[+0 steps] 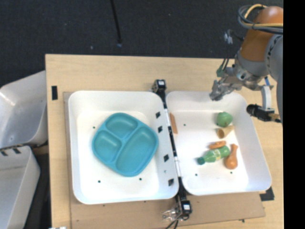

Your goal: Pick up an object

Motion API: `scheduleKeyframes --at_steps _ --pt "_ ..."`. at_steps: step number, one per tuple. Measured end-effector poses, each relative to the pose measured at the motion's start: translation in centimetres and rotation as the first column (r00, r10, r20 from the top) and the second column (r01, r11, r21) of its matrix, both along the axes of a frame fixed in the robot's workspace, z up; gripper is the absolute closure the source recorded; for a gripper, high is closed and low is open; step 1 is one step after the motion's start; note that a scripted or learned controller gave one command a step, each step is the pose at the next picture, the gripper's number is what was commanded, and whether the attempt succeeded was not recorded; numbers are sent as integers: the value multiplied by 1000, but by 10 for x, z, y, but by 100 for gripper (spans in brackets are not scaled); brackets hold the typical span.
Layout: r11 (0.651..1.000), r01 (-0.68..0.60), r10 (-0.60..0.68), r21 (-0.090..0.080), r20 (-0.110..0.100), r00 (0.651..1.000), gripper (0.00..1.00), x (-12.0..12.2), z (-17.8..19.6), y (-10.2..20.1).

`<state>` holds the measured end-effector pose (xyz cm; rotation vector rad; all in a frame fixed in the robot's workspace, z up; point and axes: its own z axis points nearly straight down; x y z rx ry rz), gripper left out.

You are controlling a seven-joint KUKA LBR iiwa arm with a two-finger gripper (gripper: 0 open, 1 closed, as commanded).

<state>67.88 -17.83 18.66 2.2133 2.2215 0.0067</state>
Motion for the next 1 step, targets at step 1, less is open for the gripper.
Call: scheduleKeyframes --at_steps 1 --pt "1000 0 0 -1 1 1000 100 8 51 5"
